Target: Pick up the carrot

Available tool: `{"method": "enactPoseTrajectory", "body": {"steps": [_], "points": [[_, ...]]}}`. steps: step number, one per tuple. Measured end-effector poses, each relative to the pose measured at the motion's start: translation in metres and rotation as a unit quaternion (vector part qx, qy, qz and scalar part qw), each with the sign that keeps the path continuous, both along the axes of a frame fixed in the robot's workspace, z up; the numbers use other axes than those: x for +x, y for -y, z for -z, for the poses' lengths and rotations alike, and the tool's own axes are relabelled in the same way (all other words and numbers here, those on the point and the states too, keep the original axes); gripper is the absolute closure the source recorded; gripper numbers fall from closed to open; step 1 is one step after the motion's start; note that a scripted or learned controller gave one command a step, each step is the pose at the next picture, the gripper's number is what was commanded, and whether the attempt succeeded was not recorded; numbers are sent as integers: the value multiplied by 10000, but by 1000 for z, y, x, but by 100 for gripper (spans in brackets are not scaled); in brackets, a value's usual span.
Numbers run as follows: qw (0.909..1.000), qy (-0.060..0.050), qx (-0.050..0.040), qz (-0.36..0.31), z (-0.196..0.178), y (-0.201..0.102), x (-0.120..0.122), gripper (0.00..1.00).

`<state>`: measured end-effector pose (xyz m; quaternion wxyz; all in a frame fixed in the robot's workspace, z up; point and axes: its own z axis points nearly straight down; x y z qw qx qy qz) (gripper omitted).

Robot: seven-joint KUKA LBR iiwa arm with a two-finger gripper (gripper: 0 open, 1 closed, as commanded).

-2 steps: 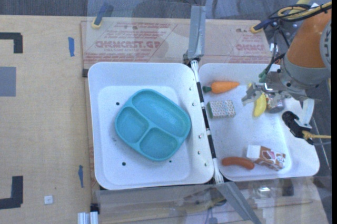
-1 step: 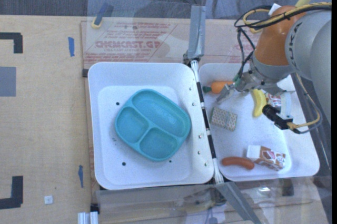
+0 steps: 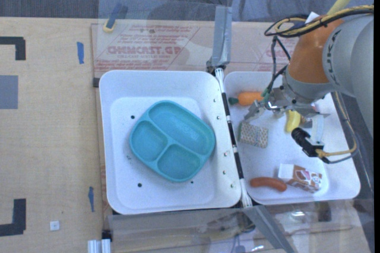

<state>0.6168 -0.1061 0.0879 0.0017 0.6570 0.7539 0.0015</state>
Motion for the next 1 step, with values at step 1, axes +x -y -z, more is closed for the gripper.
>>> {"method": "enactPoseTrajectory", "body": {"steps": [1], "points": [[9946, -103, -3, -1033, 1, -6, 47, 0]]}}
